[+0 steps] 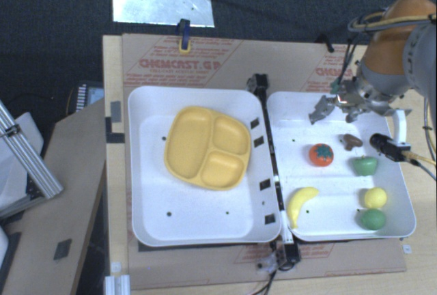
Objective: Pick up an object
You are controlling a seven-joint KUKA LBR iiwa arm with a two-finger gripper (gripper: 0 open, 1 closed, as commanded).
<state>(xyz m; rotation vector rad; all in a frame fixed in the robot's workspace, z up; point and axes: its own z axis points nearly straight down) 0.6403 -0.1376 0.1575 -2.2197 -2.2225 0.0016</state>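
My gripper (334,108) hangs over the far part of the right bin (300,116), open, with nothing between its fingers. In that bin lie a red tomato with a green top (321,154), a small brown piece (351,141), a green fruit (365,165), a yellow lemon (375,198), a green ball (373,218) and a yellow banana (300,203). The brown piece and the tomato lie nearest the gripper, just in front of it.
The left bin (150,212) holds a yellow divided plate (207,147). A black divider (268,150) runs between the two bins. The arm (399,41) comes in from the upper right, above the right bin's far corner.
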